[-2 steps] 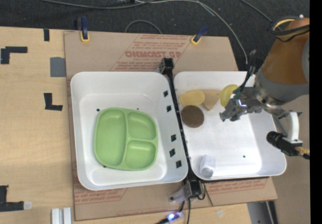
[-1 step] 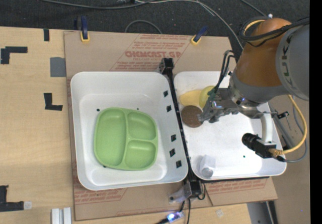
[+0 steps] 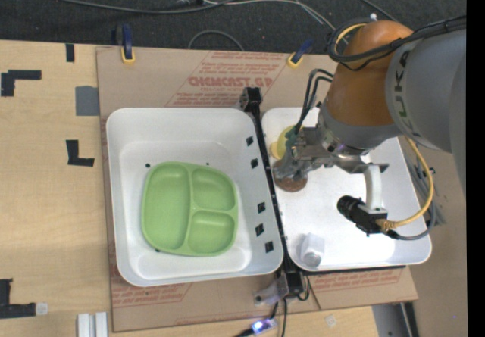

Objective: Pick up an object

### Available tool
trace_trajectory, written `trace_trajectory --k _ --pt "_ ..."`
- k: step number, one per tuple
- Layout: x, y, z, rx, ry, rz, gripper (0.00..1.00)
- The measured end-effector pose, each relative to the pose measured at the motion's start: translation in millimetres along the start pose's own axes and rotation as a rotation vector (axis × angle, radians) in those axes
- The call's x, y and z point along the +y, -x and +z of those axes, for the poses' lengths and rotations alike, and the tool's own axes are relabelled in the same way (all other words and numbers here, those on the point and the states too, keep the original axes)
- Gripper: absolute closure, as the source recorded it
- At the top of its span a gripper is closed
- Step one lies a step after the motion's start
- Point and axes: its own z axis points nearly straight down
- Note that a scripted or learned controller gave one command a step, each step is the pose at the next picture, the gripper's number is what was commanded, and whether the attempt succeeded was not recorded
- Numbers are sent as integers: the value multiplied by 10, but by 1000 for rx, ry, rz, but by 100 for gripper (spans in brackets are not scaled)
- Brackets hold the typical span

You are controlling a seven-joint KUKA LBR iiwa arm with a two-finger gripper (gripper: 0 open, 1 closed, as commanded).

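**Operator:** Report claw position and state.

**Arm:** My claw (image 3: 292, 169) is low over the right bin (image 3: 394, 252), at its left side, close to the divider between the two bins. I cannot tell how far open it is; the wrist housing hides the tips. Nothing can be confirmed as gripped.

**Operator:** Locate the candidate objects.

**Arm:** A yellow-green object (image 3: 282, 140) lies at the upper left of the right bin, partly covered by my wrist; its long axis cannot be read. A round brown object (image 3: 291, 183) sits directly under my claw, touching it or just beneath; it shows no clear long axis. A small white object (image 3: 309, 249) lies near the front edge of the same bin, well apart from my claw.

**Operator:** And the left bin (image 3: 125, 176)?

**Arm:** It holds a green divided plate (image 3: 189, 208), lying flat, with its long axis running from upper left to lower right.
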Motion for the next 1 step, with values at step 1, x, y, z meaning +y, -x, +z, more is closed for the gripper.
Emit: trace_trajectory --k 1 --pt "1 -604 123 -1 -2 0 100"
